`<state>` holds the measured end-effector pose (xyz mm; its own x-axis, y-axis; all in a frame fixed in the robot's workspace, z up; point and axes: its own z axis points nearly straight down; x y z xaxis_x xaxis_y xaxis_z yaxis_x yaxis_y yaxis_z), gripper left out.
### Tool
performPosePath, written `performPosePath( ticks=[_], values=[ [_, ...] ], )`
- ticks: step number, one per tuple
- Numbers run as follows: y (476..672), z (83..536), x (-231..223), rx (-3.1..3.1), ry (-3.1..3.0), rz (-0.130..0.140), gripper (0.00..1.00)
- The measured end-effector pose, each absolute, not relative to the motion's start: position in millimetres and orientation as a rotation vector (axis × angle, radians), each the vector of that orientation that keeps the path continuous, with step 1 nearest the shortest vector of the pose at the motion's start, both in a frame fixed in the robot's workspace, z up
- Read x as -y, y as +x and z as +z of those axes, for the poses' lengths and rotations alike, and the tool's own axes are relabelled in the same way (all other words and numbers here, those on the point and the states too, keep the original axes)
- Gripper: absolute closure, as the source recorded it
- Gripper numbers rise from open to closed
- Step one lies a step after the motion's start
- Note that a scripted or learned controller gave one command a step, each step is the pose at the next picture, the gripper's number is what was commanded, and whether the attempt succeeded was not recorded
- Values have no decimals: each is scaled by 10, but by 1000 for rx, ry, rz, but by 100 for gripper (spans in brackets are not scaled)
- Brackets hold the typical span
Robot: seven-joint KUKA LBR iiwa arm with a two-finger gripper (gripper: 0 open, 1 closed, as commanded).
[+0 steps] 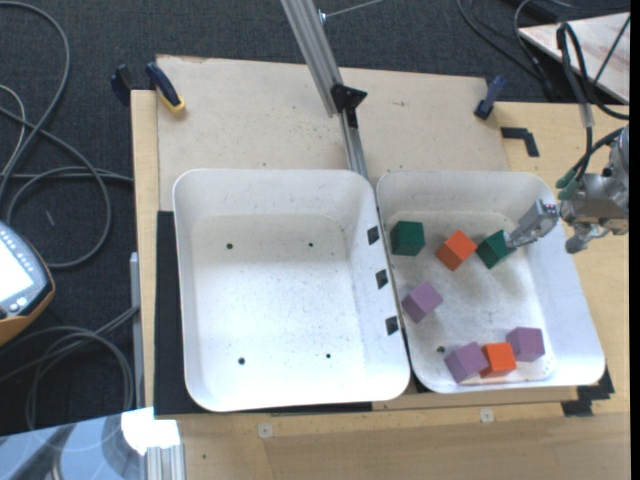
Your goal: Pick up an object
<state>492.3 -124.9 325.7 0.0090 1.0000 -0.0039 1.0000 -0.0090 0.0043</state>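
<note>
Across the surface point(260, 118), the gripper point(527, 230) angles low beside a green cube point(492, 250) as if lining up a grasp, its opening impossible to tell.

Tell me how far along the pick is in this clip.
Nothing looks picked yet: all seven blocks lie in the right bin. In hand: the claw is low at the bin's far right, right next to a green block. Left to do: grip a block and lift it.

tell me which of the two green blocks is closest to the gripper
The green block on the right, beside the orange block in the right bin. It sits right at the gripper; the other green block lies by the bin's left wall.
</note>
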Motion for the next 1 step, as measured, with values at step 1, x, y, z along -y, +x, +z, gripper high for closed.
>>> performPosePath(
  ticks=[1],
  values=[
    [6112,2726,1898,-2217,2220,-1,0]
  ],
)
